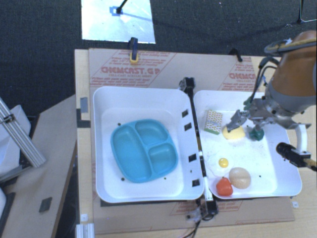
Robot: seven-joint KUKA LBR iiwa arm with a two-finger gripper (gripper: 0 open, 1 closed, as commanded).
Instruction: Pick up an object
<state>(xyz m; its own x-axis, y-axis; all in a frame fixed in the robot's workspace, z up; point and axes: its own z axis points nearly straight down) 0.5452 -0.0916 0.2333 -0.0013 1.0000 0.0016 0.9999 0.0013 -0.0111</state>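
gripper (237, 122): low in the right bin (282, 182), at the 12 o'clock half of it, fingertips at the 12 o'clock edge of the pale yellow lemon-like piece (234, 133); you cannot tell from this slant whether it is released or clenched, and nothing is seen between its tips.
target: pale yellow piece is the likeliest pick, judging by the tool's place; it lies on the bin floor, just at 3 o'clock of the checkered packet (214, 121) and at 9 o'clock of the dark green piece (256, 133).
neighbours: small yellow ball (223, 162), beige egg-shaped piece (239, 177) and red piece (224, 187) sit toward 6 o'clock, well apart from the tool.
left bin (104, 148): holds the blue divided tray (144, 150); not involved.
advice: centre your tool over the yellow piece before closing; right now it looks offset toward 12 o'clock, so a close here may pinch only the rim and squirt it away.
risk: green piece close at 3 o'clock may be nudged or caught with it.
check: lift slowly and confirm the piece rides between the tips before you count it a pick.
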